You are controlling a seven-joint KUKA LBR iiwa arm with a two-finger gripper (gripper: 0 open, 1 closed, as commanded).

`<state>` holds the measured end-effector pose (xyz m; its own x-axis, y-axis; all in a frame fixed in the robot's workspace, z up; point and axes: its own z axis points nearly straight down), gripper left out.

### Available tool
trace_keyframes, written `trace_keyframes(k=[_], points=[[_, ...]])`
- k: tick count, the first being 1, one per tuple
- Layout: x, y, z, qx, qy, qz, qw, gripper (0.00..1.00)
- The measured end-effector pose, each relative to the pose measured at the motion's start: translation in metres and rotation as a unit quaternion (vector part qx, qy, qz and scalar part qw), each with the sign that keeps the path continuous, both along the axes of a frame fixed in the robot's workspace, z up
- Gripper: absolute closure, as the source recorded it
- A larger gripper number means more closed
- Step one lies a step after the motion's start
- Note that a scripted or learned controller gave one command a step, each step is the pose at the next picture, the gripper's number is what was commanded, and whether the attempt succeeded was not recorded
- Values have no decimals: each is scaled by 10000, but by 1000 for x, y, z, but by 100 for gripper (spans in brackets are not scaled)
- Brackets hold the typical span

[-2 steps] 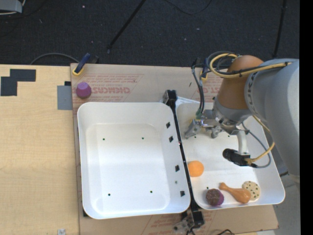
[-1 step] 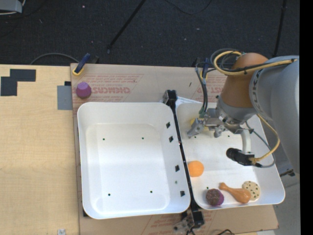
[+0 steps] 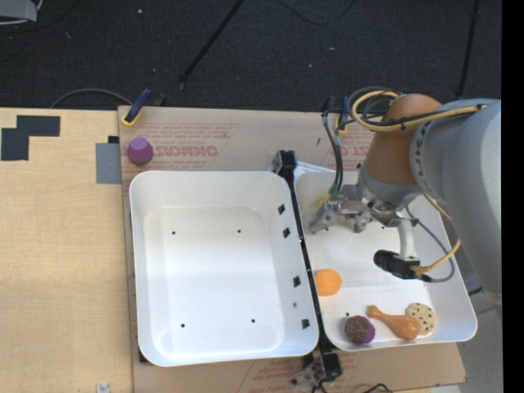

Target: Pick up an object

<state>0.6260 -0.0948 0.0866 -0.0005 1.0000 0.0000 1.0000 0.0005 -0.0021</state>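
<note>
Two white bins sit side by side on the bench. Gripper (image 3: pixel 348 213) hangs over the right bin's (image 3: pixel 458 327) far end; finger state I cannot tell. Orange ball (image 3: pixel 327 282), purple ball (image 3: pixel 359 329), drumstick (image 3: pixel 393 321) lie near its front edge. Nothing lifted yet; the pick remains.

The brown cardboard-topped counter (image 3: pixel 246 137) bears two shallow white plastic bins (image 3: pixel 213 268) side by side and a small purple cup-shaped object (image 3: pixel 140 151).

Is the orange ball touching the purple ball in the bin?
Apart. The camera view shows the orange ball beside the divider, with bare white floor of the right bin between it and the purple ball nearer the front rim.
</note>
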Motion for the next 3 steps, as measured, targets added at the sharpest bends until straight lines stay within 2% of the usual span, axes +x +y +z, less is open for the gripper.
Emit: trace_keyframes(k=[1, 2, 3], points=[[3, 3, 13, 0, -10, -6, 10000, 0], [-5, 4, 8, -1, -5, -9, 10000, 0], [-6, 2, 20, 0, -11, -10, 10000, 0]])
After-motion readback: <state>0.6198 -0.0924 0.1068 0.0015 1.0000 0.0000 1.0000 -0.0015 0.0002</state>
